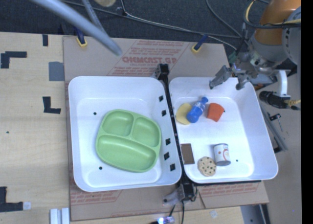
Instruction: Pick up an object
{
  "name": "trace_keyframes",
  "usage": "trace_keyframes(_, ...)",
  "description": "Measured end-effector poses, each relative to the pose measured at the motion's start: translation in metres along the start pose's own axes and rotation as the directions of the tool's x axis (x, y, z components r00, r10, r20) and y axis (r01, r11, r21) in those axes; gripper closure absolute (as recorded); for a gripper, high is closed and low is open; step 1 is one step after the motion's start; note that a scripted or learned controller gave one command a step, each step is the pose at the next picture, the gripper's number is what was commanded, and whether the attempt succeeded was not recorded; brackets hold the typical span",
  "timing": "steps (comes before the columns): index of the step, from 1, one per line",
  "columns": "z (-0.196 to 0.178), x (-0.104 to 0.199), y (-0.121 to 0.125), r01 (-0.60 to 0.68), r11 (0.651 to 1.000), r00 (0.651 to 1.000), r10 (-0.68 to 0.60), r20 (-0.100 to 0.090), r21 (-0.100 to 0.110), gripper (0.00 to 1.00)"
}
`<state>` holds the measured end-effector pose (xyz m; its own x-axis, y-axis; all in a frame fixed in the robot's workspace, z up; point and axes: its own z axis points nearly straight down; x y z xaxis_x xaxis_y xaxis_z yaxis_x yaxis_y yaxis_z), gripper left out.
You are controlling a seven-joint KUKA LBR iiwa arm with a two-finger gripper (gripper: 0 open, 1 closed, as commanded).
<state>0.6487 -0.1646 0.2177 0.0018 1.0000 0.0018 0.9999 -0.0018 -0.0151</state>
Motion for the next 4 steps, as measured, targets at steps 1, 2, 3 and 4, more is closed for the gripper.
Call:
trace_keyframes(1,-0.009,0.0,0.003,0.003,1.0,1.0,-0.003,0.002,-0.014,0.0)
trace_keyframes(2,0.053,0.006,0.008,0.004,1.0,1.0,-0.004,0.002,-0.008,0.0)
trace_keyframes(3,0.116,0.012,0.008,0.005,1.0,1.0,-0.005,0.003,-0.01,0.0)
trace_keyframes(4,0.133,0.013,0.009,0.005,1.0,1.0,-0.005,0.004,-0.014,0.0)
